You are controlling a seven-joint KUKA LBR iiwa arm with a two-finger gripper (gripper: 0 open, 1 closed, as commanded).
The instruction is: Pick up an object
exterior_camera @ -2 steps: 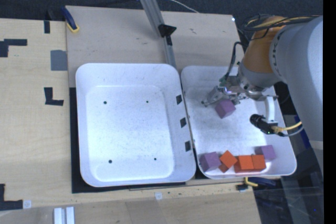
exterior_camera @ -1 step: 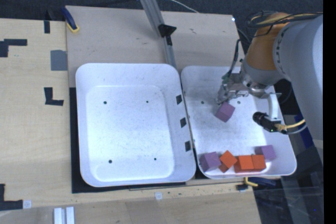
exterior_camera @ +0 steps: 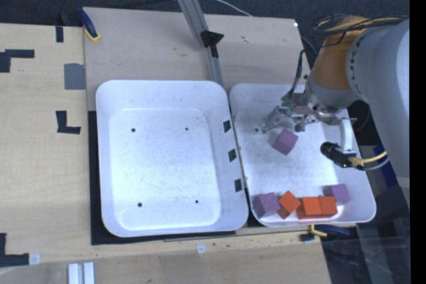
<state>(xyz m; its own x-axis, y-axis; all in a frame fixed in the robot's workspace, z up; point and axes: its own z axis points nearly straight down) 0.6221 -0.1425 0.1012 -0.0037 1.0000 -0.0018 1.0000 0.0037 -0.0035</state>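
Camera view: gripper [exterior_camera: 286, 124] clasps one purple block [exterior_camera: 285, 142]; two purple [exterior_camera: 266, 203], three orange [exterior_camera: 317, 207] below.

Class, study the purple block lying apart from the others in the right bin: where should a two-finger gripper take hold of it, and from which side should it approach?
Grip the lone purple block across two opposite flat faces, coming straight down from above. It sits alone on the right bin floor, turned at an angle, so the gripper should probably rotate to match its faces. Space on every side leaves room for both fingers.
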